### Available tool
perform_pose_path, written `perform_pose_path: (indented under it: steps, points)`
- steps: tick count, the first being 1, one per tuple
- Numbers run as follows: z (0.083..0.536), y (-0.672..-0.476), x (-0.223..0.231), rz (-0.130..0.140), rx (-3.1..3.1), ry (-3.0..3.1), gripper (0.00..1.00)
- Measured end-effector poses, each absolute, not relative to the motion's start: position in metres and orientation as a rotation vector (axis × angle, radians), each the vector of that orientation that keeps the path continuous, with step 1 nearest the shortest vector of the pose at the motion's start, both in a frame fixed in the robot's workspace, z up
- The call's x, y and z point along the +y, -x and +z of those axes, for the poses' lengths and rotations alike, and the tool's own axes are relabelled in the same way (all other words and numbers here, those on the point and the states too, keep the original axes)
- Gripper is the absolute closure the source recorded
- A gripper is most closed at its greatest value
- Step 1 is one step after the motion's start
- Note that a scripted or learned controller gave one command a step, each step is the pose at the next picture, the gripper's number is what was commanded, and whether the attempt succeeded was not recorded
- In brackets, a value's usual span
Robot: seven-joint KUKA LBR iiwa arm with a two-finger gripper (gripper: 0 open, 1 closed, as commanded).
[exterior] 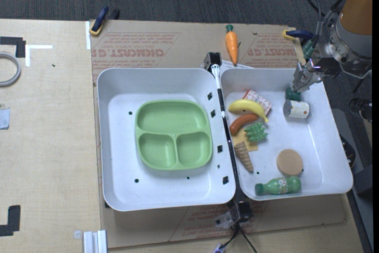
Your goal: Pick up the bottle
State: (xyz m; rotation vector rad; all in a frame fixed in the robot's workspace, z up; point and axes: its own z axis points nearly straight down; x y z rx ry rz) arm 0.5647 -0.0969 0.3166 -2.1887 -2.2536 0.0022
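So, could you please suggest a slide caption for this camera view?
End effector poised over the right bin's far corner, while the green bottle lies on its side at the near edge.

Bottle [279, 186]: small, green, with a white label band around its middle. Lies on its side, long axis roughly left-right across the view, one end pointing left. Located in the right bin [331, 127], at the near edge, resting along the front wall. Not touching neighbouring items.
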Motion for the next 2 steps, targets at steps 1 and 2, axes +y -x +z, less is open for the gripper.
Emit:
perform_pose_path:
  steps: [1,2]
  points:
    - [0.344,-0.493,-0.122,0.002,-2.374,2.058,1.0]
    - [0.309,-0.478,-0.034,0.002,-2.695,1.614,1.0]
